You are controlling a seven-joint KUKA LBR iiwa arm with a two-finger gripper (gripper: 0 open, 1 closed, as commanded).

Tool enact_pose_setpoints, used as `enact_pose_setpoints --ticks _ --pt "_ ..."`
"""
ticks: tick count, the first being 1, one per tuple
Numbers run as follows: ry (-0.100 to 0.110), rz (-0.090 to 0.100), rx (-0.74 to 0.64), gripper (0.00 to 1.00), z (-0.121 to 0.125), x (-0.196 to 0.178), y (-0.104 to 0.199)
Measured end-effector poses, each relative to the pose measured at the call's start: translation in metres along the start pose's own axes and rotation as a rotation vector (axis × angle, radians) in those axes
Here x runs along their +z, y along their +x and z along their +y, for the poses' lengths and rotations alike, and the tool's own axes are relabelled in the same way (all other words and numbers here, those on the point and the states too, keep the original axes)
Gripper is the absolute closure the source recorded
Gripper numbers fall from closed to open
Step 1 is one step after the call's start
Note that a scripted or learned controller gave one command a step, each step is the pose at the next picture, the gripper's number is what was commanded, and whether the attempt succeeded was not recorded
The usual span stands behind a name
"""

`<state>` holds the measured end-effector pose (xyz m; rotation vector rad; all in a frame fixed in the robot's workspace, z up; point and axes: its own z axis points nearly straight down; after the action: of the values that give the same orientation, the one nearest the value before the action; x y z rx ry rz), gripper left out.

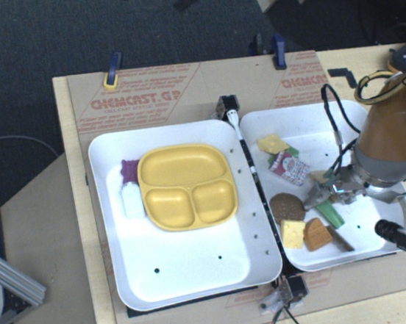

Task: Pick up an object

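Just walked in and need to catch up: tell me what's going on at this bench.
The arm reaches from the right into the right bin, its gripper low among small items: a green piece, a brown disc, a yellow block and a packet. Whether it has hold of anything can't be seen. The left bin holds a yellow tray, untouched.
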<state>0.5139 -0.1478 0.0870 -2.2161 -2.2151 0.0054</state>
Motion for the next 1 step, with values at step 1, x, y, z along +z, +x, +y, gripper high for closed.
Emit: enact_pose_setpoints --ticks 1 --pt "-0.005 -0.001 0.001 0.0 -0.0004 0.0027 0.0001"
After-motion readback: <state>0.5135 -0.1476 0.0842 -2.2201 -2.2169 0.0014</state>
